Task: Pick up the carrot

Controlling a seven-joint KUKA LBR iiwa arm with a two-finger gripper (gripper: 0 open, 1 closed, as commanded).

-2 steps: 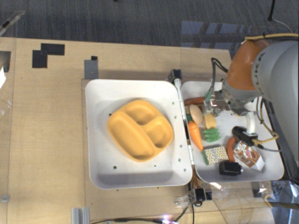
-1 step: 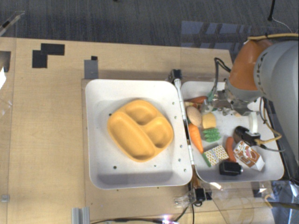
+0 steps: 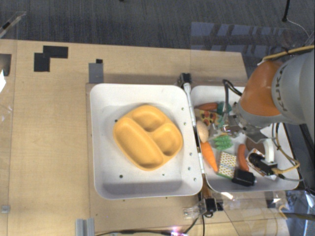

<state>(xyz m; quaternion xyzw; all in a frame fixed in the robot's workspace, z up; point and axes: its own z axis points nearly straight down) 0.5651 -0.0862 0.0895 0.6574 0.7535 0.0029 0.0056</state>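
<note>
The carrot is orange and tapered, and it lies in the right bin near that bin's left wall, pointing toward the front. My gripper hangs low over the middle of the right bin. It is a little behind and to the right of the carrot, just above a green leafy item. The grey arm with its orange band covers the bin's back right part. Nothing is visibly held.
The left bin holds a yellow divided plate. Around the carrot lie a pale egg-like piece, a pizza slice, a patterned box, a red sausage and a black block.
</note>
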